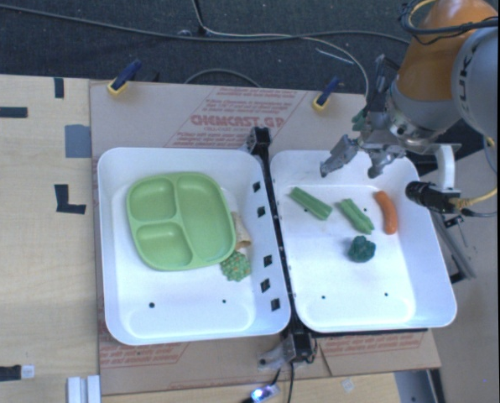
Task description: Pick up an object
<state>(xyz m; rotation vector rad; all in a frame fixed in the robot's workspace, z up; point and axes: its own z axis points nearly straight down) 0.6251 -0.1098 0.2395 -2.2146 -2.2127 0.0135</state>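
While the arm (pixel 451 49) is reached in from the right, the gripper (pixel 356 163) is seen over the far edge of the right bin (pixel 426 300), its two fingers spread apart with nothing between them. Four items are found in that bin: a long green piece (pixel 310 203) left of centre, a shorter green piece (pixel 357 215) just right of it, an orange carrot-like piece (pixel 388 212) near the right wall, and a dark green broccoli-like lump (pixel 361 249) nearer the camera, apart from the rest. All lie below the gripper, untouched. In the left bin (pixel 124 309), a green divided plate (pixel 179 221) is set, with a light green floret (pixel 235 266) at its near right corner and a beige piece (pixel 242 232) tucked against its right edge.
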